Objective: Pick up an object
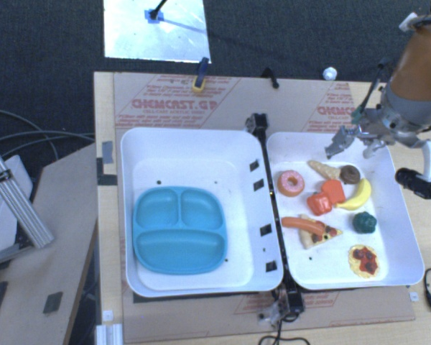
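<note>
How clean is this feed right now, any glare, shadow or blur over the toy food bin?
Camera view: even, soft lighting, with faint shadows under the toys in the right bin; the end effector looks slightly soft, too blurred to read finely; the shiny sheet beyond the bench gives off pale glare; the donut and banana are sharp enough to tell apart.

Arm [416, 70] at right, end effector [353, 141] open

Both bins [201, 146] look like smooth white plastic with a soft sheen; the blue tray [178, 230] is matt plastic. Printed brown cardboard [174, 103] lies under them on a pale wood-like worktop [65, 214]. The toy food [329, 196] looks glossy plastic, the pincer [353, 141] dull grey metal
</note>
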You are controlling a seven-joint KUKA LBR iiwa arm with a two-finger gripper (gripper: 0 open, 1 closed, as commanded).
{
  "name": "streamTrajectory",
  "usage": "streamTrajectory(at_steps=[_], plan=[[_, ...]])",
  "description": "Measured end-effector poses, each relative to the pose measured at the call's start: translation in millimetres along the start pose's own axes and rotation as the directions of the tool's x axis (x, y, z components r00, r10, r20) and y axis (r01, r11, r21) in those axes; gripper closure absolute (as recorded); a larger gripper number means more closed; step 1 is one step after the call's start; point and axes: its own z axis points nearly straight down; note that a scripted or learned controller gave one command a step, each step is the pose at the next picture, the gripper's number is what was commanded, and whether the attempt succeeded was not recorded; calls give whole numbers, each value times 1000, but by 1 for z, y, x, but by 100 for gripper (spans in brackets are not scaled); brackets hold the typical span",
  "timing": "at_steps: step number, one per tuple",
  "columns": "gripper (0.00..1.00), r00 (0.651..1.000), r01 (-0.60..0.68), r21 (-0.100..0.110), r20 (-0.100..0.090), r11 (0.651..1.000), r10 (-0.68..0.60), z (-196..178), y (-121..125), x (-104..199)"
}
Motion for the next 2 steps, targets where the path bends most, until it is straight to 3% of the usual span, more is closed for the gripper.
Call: streamTrajectory(at_steps=[1,2], plan=[[0,1000,-3,4,-1,1000,3,143,-34,-22],[0,1000,-2,2,-1,1000,2,138,-73,9]])
